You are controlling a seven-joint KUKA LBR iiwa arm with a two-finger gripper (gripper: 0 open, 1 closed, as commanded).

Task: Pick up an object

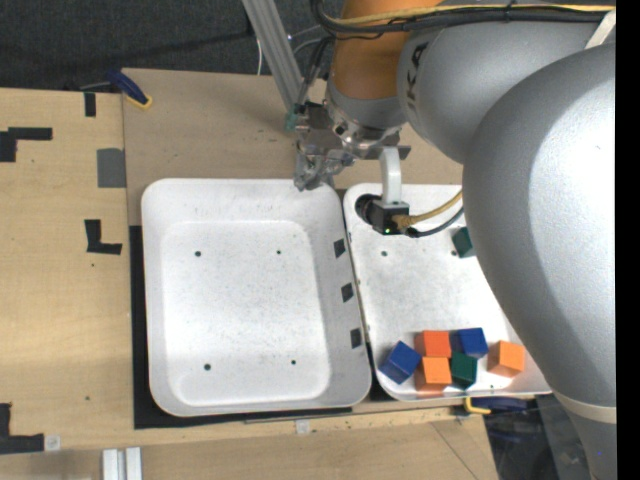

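While the gripper (318, 171) hovers at upper centre, its state impossible to tell, the blocks (447, 356) crowd the right bin's (420, 278) lower corner, so a descent may jam between neighbours

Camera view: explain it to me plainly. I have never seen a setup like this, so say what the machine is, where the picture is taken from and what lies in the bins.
One fixed camera looks down at a slant on a bench. The big grey robot arm with an orange band reaches in from the right. Its claw hangs at the far rim of the left shallow white bin; I see nothing between its fingers. The right white bin holds small coloured blocks near its front edge: three orange, two blue and one dark green.
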